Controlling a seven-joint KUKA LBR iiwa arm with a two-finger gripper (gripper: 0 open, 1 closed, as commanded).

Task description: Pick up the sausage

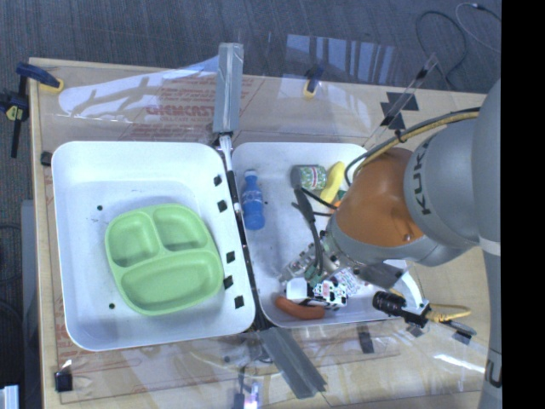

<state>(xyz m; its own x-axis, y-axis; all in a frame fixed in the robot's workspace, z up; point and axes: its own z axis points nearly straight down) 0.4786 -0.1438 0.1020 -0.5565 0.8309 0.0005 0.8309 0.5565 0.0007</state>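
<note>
The sausage lies at the near edge of the right bin, just under the pincer, so it should drop straight down and squeeze gently.

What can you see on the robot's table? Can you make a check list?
Surface: two white bins, left bin and right bin.
Job's things: sausage lying at the right bin's near edge.
Clutter: green divided plate, blue bottle, banana, small can.
Grippers: gripper low, just above the sausage.
Cables: black and yellow cables along the arm.
Surroundings: grey carpet.
</note>
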